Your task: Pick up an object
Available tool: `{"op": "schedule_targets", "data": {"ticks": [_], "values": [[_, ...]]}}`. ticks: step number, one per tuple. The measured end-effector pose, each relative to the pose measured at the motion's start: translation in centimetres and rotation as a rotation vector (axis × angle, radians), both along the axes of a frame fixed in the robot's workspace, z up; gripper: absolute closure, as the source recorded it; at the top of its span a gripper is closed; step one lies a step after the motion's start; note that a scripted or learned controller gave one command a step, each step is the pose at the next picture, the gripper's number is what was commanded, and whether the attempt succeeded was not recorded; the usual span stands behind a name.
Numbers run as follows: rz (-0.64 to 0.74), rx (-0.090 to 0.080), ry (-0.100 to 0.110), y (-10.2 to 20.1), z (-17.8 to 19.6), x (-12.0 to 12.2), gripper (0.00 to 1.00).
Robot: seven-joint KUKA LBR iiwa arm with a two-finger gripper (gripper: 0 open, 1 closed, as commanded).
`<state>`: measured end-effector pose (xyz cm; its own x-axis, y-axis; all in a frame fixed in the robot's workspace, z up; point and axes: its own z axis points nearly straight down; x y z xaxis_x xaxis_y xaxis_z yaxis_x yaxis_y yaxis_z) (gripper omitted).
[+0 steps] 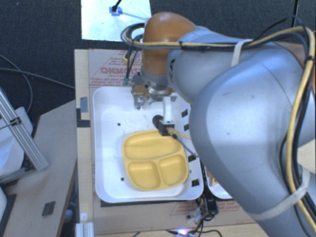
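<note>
The yellow plate [155, 162] is set toward 5 o'clock in the left bin [106, 147], with room left at 9 o'clock. The hand [140, 98], by the 12 o'clock rim, cannot be told open or closed.

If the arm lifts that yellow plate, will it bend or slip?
The yellow plate looks like moulded plastic: probably stiff and light. Its smooth rim may slip. Lying flat in the white bin, it would likely slide, not tip.

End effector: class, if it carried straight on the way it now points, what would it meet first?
The end effector points down, so probably the bare floor of the left white bin, near its far wall. The yellow divided tray seems off that line, though depth is unclear.
</note>
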<state>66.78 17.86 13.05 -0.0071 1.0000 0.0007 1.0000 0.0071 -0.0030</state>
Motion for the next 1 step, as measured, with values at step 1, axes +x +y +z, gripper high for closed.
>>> {"op": "schedule_targets", "data": {"ticks": [1], "values": [[-0.010, 0.003, -0.048, -2.94, -4.03, -9.70, 1.00]]}}
